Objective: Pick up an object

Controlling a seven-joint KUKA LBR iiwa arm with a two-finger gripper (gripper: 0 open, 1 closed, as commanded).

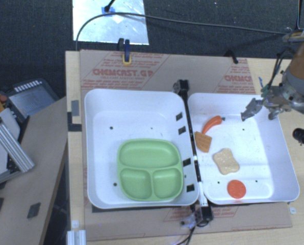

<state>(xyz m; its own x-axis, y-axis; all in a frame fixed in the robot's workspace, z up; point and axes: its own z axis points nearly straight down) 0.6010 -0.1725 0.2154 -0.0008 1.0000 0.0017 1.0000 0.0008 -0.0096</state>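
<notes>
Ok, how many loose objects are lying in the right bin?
4. Orange carrot near the divider; brown wedge just below it; beige piece mid-bin; red-orange disc by the near wall. None looks hidden.

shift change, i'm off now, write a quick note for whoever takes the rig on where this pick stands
Gripper: above the right bin's far right part, nothing between its fingers.
Right bin: orange carrot, brown wedge, tan biscuit piece, red-orange disc.
Left bin: green divided plate.
Done: nothing picked yet.
Left: descend, grasp one item; the carrot lies nearest.
</notes>
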